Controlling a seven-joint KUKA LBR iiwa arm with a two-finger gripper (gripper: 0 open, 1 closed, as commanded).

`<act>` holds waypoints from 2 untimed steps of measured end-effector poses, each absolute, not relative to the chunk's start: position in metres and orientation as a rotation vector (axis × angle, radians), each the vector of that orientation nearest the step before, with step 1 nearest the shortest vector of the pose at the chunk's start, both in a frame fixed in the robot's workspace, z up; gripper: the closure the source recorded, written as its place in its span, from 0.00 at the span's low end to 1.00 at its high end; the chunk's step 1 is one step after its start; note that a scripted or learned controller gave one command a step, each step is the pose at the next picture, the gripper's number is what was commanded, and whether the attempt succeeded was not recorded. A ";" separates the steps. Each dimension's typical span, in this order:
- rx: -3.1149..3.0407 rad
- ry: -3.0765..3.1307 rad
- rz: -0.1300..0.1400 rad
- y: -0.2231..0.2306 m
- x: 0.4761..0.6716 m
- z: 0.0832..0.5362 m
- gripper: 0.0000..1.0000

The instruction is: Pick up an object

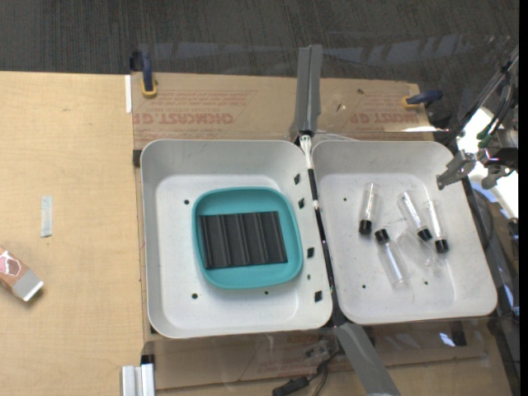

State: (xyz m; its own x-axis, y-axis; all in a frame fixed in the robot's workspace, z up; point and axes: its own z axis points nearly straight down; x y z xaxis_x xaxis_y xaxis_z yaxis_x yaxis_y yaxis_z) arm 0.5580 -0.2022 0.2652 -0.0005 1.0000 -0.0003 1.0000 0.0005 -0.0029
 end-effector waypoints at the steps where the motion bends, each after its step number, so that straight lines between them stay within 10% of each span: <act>1: -2.192 -2.249 0.003 -0.166 0.604 0.120 0.00; 2: -2.173 -2.266 0.002 -0.168 0.556 0.091 0.00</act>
State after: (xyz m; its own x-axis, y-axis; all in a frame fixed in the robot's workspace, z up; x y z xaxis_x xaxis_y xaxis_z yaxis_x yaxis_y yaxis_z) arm 0.5565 -0.1681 0.0909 -0.0417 0.9991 0.0003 0.9991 0.0417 -0.0022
